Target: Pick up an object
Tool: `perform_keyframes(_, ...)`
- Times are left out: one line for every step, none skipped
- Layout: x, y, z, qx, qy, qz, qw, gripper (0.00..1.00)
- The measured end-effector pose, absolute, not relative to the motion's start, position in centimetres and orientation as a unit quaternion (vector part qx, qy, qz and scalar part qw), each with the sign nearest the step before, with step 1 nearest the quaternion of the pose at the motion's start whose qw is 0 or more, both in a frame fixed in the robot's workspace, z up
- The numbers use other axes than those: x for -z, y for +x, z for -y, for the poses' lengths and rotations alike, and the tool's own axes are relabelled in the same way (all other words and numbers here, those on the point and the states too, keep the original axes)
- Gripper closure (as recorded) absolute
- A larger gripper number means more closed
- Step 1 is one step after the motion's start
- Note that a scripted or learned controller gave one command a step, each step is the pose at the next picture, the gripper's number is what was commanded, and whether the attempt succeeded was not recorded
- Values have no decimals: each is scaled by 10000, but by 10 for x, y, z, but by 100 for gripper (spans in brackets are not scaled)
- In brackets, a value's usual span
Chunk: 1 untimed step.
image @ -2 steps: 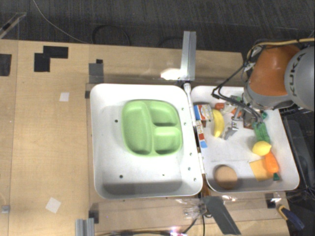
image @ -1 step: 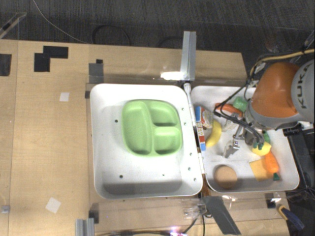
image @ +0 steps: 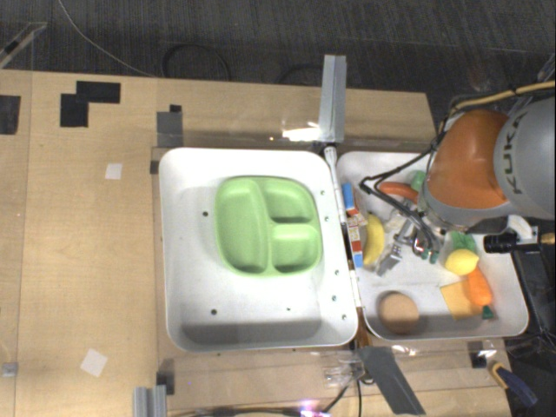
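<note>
The right white bin holds several toy foods. A yellow banana lies near its left wall, and a brown round piece sits at the front. A lemon, a carrot and an orange wedge lie to the right. My gripper hangs low over the bin's middle, just right of the banana and above the brown piece. I see nothing held in it. The arm's orange band hides the back right of the bin.
The left white bin holds a green divided plate. A red item and a green item lie at the right bin's back, and a blue item is by the divider wall. A metal post stands behind the bins.
</note>
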<state>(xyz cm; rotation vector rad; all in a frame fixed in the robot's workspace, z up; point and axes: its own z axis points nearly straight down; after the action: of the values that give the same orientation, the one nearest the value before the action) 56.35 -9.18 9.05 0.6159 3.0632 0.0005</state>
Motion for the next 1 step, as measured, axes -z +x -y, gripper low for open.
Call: perform_keyframes(-90, 559, 89, -10, 2577, -9662, 88, 0)
